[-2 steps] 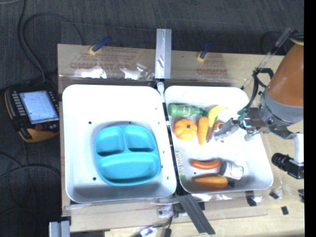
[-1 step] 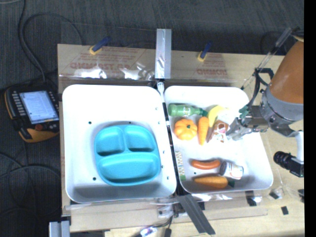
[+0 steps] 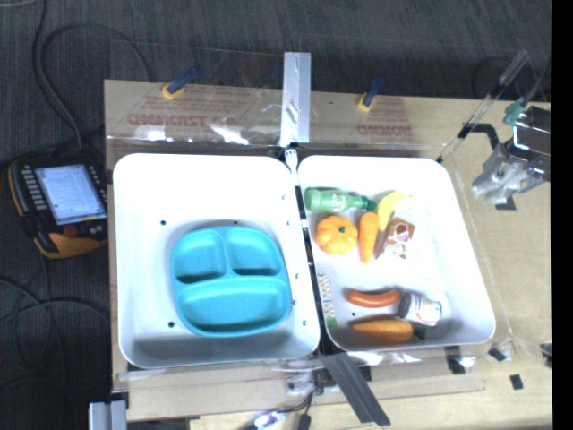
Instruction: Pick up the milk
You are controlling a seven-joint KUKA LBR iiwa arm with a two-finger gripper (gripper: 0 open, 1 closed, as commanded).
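Note:
The milk (image 3: 399, 237) is a small white carton with a brown top and red print. It lies tilted in the back half of the right bin (image 3: 466, 240), between an orange carrot (image 3: 367, 236) and the bin's right side, just below a yellow banana (image 3: 390, 206). A grey metal gripper (image 3: 500, 189) hangs at the far right, outside the right bin and above the bench. It is well to the right of the milk and a little further back, and nothing is near its tips.
The right bin also holds a green bottle (image 3: 336, 202), a small pumpkin (image 3: 333, 234), a red sausage (image 3: 372, 298), a second carrot (image 3: 383, 331) and a white bottle with a dark cap (image 3: 421, 311). A blue divided plate (image 3: 233, 280) lies in the left bin (image 3: 143, 240).

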